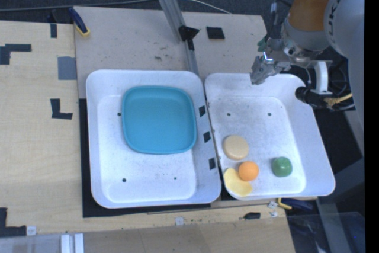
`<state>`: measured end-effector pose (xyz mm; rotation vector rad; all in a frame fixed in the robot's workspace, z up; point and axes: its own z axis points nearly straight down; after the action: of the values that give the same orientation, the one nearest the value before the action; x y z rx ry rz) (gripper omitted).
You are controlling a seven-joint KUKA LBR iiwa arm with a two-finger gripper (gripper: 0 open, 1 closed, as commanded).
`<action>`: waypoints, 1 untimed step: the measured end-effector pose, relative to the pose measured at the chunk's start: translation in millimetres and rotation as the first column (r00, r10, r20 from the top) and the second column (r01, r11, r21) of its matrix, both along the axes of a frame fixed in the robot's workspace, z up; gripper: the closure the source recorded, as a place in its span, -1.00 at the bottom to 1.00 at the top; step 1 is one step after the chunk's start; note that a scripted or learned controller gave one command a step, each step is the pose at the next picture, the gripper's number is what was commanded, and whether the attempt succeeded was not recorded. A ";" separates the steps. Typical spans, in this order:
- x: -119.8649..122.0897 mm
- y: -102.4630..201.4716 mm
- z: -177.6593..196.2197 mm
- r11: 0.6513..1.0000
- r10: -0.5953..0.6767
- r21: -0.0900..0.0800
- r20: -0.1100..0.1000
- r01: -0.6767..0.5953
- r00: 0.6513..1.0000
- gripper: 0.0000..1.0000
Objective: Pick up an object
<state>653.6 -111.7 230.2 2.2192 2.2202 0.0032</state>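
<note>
Two white bins sit side by side on a tan bench. Whether the gripper [261, 72], above the right bin's [308, 139] far rim, is open I cannot tell. A tan disc [235, 147], orange ball [248, 171], yellow piece [237, 185] and green ball [282, 166] crowd its near edge; round things could roll away, and the wall leaves little room.

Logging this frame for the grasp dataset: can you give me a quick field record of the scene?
arm: reaches in from the right, pincer above the right bin's far rim
left bin: blue plate
right bin: tan disc, orange ball, yellow piece, green ball
held: nothing seen between the fingers
</note>
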 end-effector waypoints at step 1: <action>-6.2 -5.6 47.3 1.000 0.000 0.000 0.001 0.000 1.000 1.00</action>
<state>647.5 -117.2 277.5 2.2190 2.2195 0.0036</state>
